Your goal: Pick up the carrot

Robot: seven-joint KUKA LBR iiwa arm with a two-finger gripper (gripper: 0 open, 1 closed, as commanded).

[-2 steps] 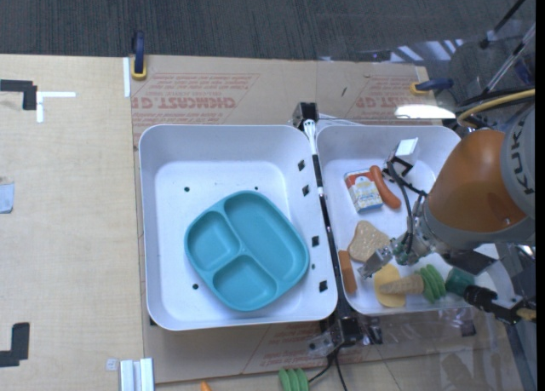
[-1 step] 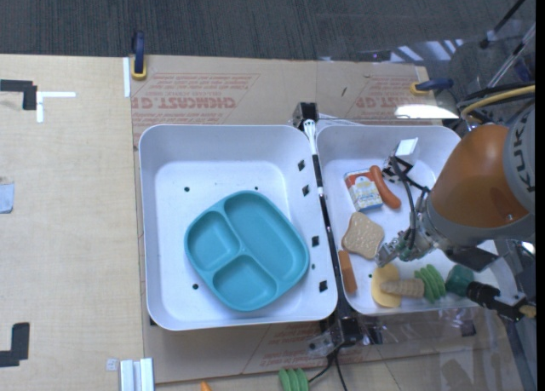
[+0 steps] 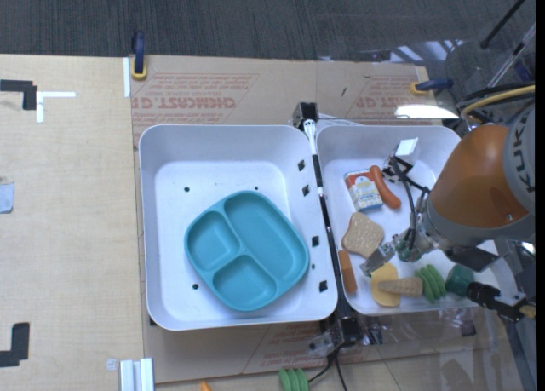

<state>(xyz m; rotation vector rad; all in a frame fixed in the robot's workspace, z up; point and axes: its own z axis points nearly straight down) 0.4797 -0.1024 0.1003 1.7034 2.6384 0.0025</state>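
Note:
The carrot (image 3: 347,271) is a slim orange stick lying along the left wall of the right bin (image 3: 443,137), near its front. My gripper (image 3: 397,250) hangs over the middle of that bin, to the right of the carrot and apart from it, between a bread slice (image 3: 364,234) and a yellow cheese wedge (image 3: 386,285). It looks open, with nothing between its fingers. The grey arm with its orange band (image 3: 477,185) reaches in from the right and hides part of the bin's right side.
The right bin also holds a red sausage (image 3: 387,188), a small packet (image 3: 366,194) and green toy pieces (image 3: 432,282) near the front. A teal divided plate (image 3: 247,250) lies in the left bin (image 3: 170,151). Cables run past the bins' front edge.

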